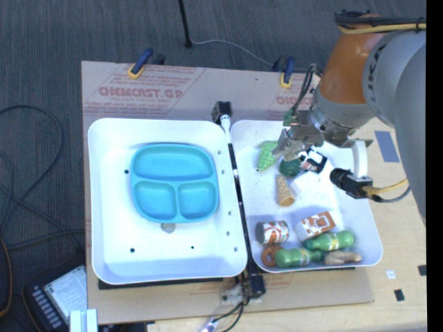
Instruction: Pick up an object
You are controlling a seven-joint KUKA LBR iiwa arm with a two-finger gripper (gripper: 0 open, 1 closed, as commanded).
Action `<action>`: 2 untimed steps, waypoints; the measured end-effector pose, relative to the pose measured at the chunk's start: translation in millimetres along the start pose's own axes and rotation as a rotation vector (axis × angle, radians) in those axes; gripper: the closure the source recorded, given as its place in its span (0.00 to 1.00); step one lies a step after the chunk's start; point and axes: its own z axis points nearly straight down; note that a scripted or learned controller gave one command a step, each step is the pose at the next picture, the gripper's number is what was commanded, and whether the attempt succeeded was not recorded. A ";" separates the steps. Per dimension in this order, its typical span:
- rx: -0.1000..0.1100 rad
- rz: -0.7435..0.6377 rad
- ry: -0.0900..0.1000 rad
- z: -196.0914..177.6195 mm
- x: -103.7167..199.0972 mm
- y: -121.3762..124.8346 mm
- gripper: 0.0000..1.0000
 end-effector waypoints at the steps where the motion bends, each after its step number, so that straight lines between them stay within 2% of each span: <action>1: 0.007 0.004 -0.001 2.4 -70.2 -42.3 1.00; 2: 0.007 0.003 -0.001 2.7 -69.2 -42.1 0.00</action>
